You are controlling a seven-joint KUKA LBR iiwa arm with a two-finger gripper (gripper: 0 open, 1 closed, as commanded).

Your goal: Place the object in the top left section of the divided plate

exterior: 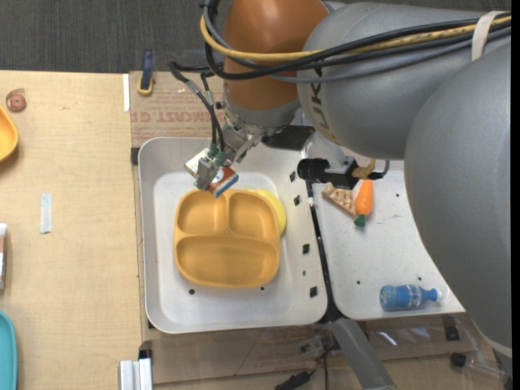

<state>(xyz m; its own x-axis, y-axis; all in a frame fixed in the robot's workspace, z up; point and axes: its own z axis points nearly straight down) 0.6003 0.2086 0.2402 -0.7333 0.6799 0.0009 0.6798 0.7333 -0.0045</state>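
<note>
with the claw gripping a small red-and-blue object just over the orange divided plate top-left section's far rim, advance toward the compartment centre, lower, then release

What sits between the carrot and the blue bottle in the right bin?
Nothing: in the camera view, just bare white bin floor with small dark holes runs from the carrot down to the bottle.

Table, as I logged it: bore two white bins, left bin and right bin, side by side.
</note>
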